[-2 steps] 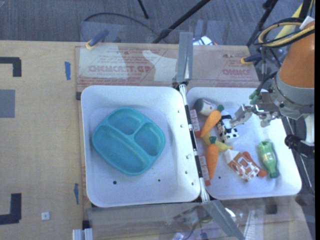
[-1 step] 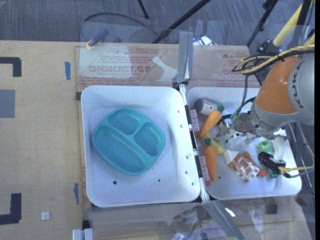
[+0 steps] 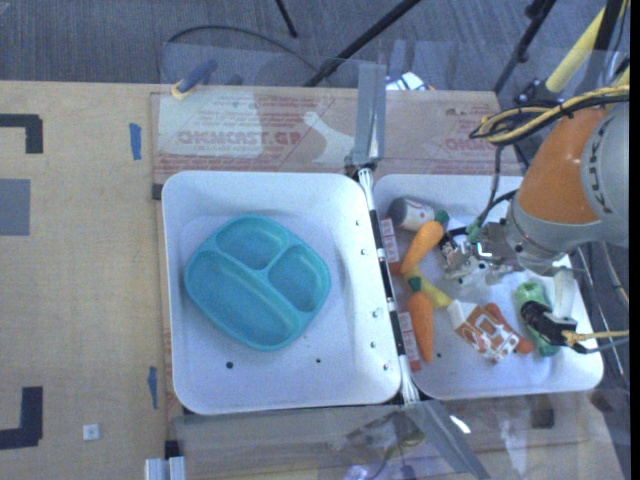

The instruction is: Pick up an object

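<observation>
Arm (image 3: 590,183): rounded grey housing with a broad orange band above the wrist; dark lettering partly visible on the grey shell. Yellow and black cables (image 3: 530,116) run along its upper side. Gripper (image 3: 462,258): small metallic assembly with exposed silver parts and a green component.

We see two white bins side by side on the bench (image 3: 80,298). The left bin (image 3: 190,368) holds a blue divided plate (image 3: 257,281). In the right bin (image 3: 580,368) lie two carrots, one (image 3: 421,244) near the divider at the top, the other (image 3: 421,326) below it. An orange-and-white box (image 3: 490,330) lies beside the lower carrot, and a green item (image 3: 529,295) sits near the right wall. The tool (image 3: 462,256) hangs over this bin beside the upper carrot.
</observation>
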`<action>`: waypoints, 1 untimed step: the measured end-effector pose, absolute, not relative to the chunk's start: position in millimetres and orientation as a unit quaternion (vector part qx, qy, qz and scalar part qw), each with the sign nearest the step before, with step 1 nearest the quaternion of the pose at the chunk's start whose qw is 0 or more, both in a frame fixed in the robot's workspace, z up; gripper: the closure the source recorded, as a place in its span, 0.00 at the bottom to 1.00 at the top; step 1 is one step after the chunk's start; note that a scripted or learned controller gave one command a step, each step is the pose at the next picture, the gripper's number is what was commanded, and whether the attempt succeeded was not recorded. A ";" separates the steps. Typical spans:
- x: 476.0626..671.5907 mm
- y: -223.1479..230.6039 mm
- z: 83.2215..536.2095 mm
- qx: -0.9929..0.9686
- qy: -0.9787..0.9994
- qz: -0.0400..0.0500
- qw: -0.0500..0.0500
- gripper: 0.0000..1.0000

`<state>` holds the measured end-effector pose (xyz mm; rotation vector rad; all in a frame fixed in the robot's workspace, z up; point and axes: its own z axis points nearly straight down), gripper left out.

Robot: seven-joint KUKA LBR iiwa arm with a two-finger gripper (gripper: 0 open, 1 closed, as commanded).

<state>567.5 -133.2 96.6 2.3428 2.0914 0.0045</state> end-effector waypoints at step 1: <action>527.3 -126.3 149.2 0.816 0.579 -0.001 -0.002 1.00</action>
